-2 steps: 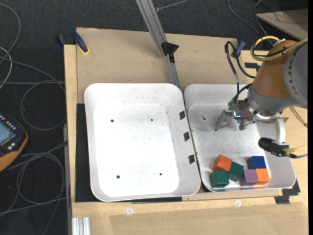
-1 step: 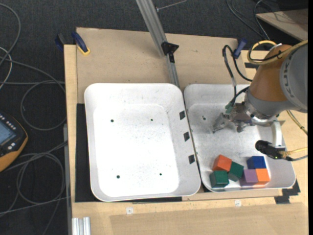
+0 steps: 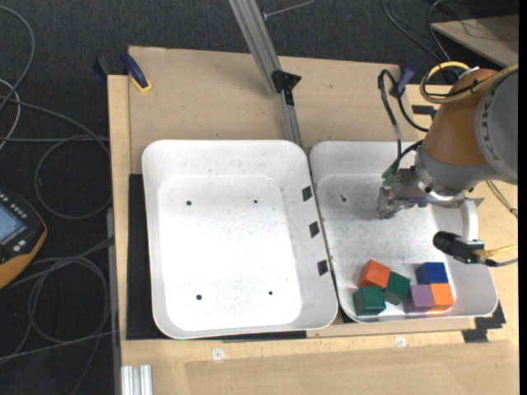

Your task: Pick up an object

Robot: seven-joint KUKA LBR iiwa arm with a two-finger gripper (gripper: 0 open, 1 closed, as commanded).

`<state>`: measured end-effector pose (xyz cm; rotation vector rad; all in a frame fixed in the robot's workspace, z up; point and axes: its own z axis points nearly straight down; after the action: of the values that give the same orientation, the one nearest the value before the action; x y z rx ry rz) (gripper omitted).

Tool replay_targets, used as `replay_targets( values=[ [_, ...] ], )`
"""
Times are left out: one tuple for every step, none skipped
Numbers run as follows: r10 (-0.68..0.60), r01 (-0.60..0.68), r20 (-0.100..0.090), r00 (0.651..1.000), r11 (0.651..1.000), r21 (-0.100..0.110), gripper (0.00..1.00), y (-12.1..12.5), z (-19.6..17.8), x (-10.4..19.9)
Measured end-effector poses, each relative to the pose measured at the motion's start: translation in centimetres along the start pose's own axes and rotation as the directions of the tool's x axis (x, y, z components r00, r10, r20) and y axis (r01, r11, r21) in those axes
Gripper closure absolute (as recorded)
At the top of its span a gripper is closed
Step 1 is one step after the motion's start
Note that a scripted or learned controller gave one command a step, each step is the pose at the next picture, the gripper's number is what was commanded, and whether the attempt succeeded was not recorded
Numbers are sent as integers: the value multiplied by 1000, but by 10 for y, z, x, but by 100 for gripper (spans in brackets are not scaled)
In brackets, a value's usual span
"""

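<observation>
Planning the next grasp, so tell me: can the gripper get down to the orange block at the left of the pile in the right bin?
Probably yes. The orange block sits on top of the pile, uncovered from above, and the gripper hangs over bare floor just beyond it.

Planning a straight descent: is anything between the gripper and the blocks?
No. In the camera view, bare bin floor lies between the gripper and the blocks.

a single fixed camera sits high above the bench point(image 3: 247, 81), looking down at a slant from the near side. it stands far enough back to take in both white bins: the left bin point(image 3: 156, 220) and the right bin point(image 3: 346, 159), plus dark floor beyond.
</observation>
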<state>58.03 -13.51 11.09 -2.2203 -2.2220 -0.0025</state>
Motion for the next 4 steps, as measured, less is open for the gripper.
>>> replay_targets(
  values=[
    [-1, 1, 2, 1000, 1000, -6, 100, 9, -47, 3],
    [0, 0, 3, 1000, 1000, -6, 100, 5, -98, -5],
    [-1, 1, 3, 1000, 1000, -5, 100, 7, -135, -5],
    [-6, 6, 0, 1000, 1000, -3, 100, 30, -137, 42]
  ],
)
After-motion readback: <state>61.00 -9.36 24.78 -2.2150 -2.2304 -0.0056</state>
